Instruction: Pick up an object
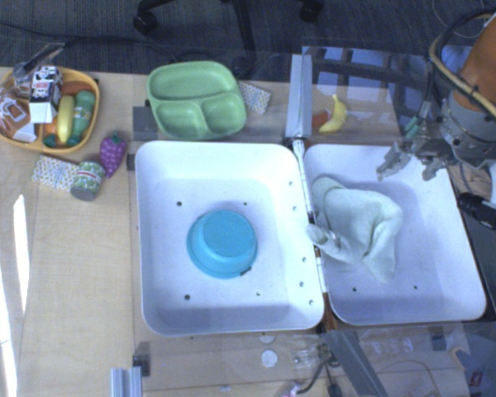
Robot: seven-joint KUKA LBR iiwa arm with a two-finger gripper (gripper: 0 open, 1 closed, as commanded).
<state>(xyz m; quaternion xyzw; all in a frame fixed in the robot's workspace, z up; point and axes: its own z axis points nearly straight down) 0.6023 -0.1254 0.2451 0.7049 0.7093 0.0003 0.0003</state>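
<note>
**Gripper open above the right bin, cloth lying below it**

At the far left of the bench sits a yellow bowl (41, 110) heaped with toy food, and just beside it lie a bunch of purple toy grapes (111, 151), a small can (87, 179) and a patterned packet (54, 172). Further along, behind the bins, a green divided tray (196, 99) rests upside up near the bench's back edge.

The left bin (165, 304) holds a blue bowl (223, 242), sitting roughly at its centre. Behind the divider between the bins, a toy banana (336, 112) lies outside both.

The right bin (430, 296) holds a crumpled pale green cloth (360, 226), bunched toward the bin's left wall and touching it.

At the right, the gripper (412, 162) hangs over the bin's back right part, its two fingers spread apart with nothing between them, near the cloth but apart from it.
</note>
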